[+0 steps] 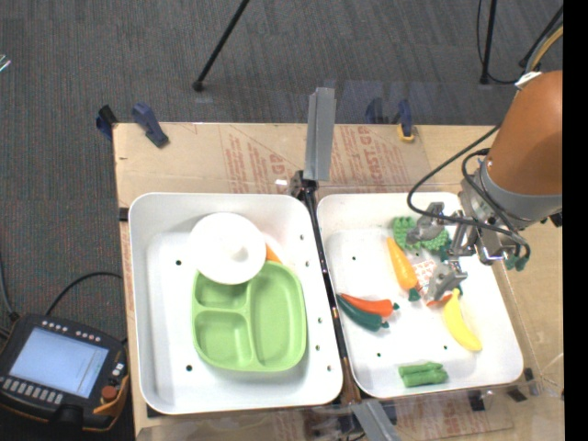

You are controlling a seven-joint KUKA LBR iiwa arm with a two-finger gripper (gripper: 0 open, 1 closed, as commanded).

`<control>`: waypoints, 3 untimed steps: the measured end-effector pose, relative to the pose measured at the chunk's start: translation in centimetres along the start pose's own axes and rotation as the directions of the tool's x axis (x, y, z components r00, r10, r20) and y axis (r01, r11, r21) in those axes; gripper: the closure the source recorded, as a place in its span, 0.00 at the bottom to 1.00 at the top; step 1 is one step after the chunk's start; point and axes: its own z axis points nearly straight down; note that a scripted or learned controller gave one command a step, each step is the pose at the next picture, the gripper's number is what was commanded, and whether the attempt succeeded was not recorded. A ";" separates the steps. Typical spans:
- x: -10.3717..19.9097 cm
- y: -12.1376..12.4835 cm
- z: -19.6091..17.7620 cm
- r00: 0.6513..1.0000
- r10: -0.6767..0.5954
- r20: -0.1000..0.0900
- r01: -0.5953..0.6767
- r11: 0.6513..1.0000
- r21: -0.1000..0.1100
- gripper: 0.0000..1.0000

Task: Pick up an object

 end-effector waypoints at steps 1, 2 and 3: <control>-3.5 -0.1 12.4 0.995 0.103 -0.012 -0.103 0.995 -0.001 0.00; -1.8 1.8 16.9 0.991 0.133 -0.001 -0.133 0.991 0.000 0.00; -1.4 1.5 16.9 0.986 0.167 -0.001 -0.167 0.986 0.000 0.00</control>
